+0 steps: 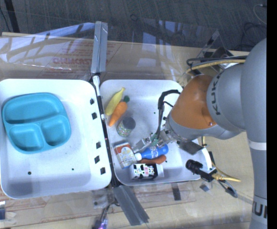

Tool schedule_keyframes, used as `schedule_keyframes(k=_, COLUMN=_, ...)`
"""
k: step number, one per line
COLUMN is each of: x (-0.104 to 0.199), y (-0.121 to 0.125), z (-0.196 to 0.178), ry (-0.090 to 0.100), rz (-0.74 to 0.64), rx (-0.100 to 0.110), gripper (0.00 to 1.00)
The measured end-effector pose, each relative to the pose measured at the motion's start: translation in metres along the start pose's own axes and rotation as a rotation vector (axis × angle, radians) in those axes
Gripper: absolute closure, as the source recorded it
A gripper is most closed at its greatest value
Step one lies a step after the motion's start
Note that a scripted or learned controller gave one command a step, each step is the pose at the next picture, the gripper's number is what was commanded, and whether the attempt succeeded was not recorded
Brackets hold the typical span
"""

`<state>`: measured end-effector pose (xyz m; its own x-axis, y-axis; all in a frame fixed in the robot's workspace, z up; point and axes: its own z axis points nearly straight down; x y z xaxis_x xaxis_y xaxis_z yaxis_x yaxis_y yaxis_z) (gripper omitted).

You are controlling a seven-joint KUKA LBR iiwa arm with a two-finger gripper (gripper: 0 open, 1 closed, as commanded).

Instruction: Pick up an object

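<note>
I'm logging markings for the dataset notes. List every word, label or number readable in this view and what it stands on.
"KUK", the visible part of the maker's name: on the grey arm, by the orange band.
Faint reddish print on the clear sheeting behind the bins: too blurred to read.
Labels on the blue bottle, black-and-white carton and small packet: too small to read.

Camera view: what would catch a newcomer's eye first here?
The big grey arm with its orange band looms over the right bin, its gripper low among a cluster of small items near a blue bottle. In the left bin lies a bright blue divided tray. A banana and carrot lie side by side at the right bin's left edge.
</note>
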<state>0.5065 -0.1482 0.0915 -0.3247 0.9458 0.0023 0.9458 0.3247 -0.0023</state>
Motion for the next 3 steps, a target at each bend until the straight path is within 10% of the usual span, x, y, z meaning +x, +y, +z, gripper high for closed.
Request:
schedule_keyframes(k=1, x=-0.001, y=0.0, z=-0.01, ry=0.0, rz=-0.003, rx=0.0, gripper=1.0)
schedule_keyframes(k=2, x=-0.001, y=0.001, z=-0.01, ry=-0.001, rz=-0.004, rx=0.0, gripper=0.0)
schedule_keyframes(k=3, x=-0.004, y=-0.032, z=-0.001, ry=0.0, rz=0.214, rx=-0.002, gripper=0.0)
